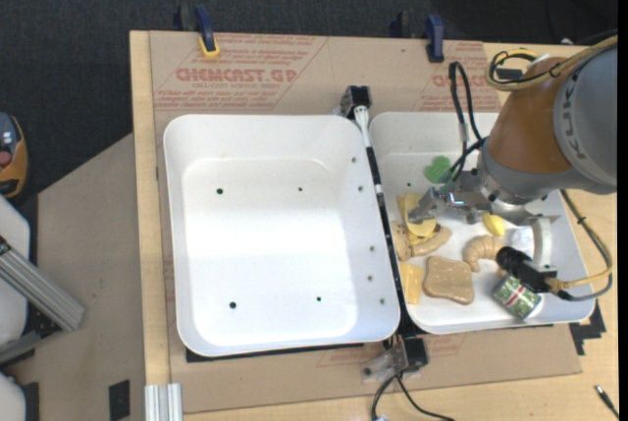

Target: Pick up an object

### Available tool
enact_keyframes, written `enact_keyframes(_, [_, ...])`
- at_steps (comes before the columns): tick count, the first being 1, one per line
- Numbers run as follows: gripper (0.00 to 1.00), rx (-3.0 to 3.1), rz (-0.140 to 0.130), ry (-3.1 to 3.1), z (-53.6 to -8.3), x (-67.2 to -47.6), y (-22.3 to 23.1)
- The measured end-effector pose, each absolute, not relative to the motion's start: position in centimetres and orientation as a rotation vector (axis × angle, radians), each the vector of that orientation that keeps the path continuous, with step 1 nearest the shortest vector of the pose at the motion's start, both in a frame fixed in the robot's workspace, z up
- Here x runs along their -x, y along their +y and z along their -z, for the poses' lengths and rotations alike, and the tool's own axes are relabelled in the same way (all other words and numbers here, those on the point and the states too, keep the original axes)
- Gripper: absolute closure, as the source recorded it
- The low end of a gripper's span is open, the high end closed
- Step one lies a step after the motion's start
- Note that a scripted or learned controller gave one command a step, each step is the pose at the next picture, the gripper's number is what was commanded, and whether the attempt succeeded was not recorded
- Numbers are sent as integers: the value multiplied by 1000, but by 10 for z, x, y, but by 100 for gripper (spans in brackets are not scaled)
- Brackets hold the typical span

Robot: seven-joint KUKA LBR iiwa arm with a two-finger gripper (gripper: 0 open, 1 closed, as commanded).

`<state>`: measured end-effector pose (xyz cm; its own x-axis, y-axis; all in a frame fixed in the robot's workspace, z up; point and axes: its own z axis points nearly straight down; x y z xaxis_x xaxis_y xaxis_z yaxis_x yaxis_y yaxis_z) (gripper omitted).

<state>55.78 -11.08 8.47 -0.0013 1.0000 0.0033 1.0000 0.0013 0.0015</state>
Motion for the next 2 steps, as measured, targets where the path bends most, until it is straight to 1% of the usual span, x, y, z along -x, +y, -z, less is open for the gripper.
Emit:
enact_keyframes(1, [0, 2229, 4, -2228, -86, -630, -175])
enact_keyframes(2, [0, 2213, -1, -2223, -91, -603, -98])
